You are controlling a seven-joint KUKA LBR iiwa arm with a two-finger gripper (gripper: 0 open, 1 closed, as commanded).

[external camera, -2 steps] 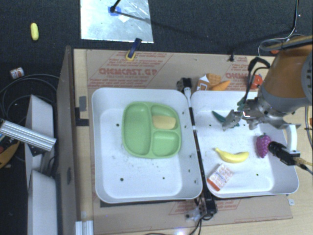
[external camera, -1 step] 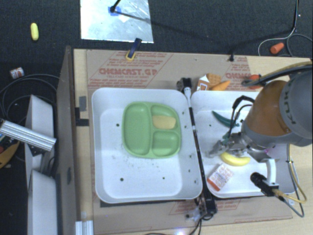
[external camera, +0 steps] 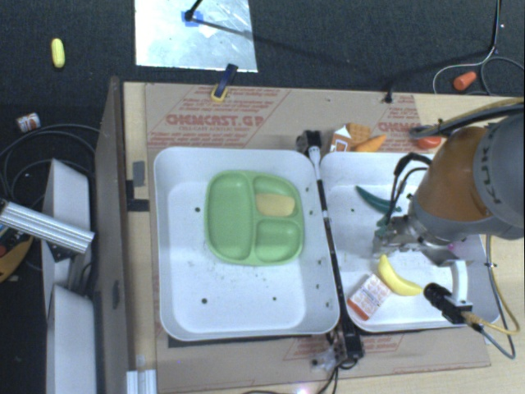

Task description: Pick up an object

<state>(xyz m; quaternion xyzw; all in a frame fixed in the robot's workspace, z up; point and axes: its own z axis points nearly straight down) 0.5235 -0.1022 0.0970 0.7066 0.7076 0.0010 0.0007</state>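
The claw (external camera: 392, 238) is seen low in the right bin (external camera: 353, 212), its opening impossible to tell, just above a banana (external camera: 397, 279) near the bin's front edge; a grasp seemingly remains to be made.

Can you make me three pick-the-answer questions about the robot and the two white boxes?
1. Where is the green plate?
A. left bin
B. right bin
C. on the floor

2. What colour is the banana?
A. red
B. yellow
C. blue

3. How does the banana lie?
A. standing on the green plate
B. hanging from a hook
C. flat on the right bin floor

Answers:
1 A, the plate sits in the left bin.
2 B, it is plainly yellow.
3 C, it lies on the bin floor just below the arm, beside a small packet.
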